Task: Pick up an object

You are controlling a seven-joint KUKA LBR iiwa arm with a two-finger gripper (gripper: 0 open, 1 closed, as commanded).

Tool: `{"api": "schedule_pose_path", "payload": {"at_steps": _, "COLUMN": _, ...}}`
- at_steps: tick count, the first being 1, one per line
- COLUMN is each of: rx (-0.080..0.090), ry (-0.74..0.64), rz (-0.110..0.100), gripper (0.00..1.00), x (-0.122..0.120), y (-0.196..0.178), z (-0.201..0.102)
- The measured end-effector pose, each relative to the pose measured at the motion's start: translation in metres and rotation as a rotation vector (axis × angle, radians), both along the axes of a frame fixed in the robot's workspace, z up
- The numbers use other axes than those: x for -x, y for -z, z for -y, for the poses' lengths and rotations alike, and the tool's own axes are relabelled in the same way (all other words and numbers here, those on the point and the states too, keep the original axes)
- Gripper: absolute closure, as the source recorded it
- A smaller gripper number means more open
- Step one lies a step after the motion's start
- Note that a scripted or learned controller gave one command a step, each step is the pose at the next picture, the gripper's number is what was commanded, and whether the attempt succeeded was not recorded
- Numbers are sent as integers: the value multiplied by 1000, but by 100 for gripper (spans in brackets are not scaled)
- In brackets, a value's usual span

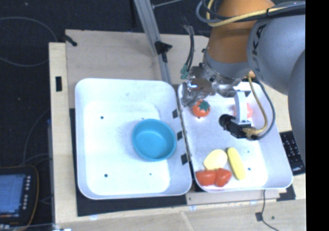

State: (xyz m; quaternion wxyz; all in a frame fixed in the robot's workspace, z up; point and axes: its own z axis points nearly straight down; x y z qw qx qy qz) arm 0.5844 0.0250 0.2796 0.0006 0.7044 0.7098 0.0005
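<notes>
The tool (197,92) hangs just above the toy tomato (201,109), upper left of the right bin (275,178). I cannot tell its state. It should descend squarely, clear of the bin's wall.

The grey arm (277,45) reaches in from the right, claw (194,91) lowered.

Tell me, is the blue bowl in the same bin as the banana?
No, the blue bowl sits in the left bin, while the banana lies in the right bin.
</notes>
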Motion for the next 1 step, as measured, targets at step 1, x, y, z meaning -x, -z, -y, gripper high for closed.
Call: {"api": "schedule_pose_path", "payload": {"at_steps": 1, "rx": -1, "ry": -2, "rz": -2, "gripper": 100, "x": -12, "y": 2, "z": -56}}
